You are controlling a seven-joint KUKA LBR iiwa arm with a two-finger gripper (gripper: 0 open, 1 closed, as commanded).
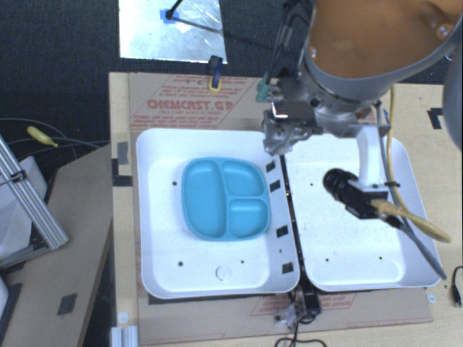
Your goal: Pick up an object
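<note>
A blue divided plate [223, 198] lies flat in the middle of the left bin [159, 215], with three compartments facing up. My gripper [278, 142] hangs over the back of the strip between the two bins, just right of and behind the plate's far right corner. Nothing shows between the fingers, and the wrist body hides how they stand.
The right bin [347, 266] shows a bare white floor. Black clips [277, 186] run along the divider between the bins. A cardboard sheet [188, 100] lies under both bins, with a shiny foil sheet [172, 20] behind it. The arm fills the upper right.
</note>
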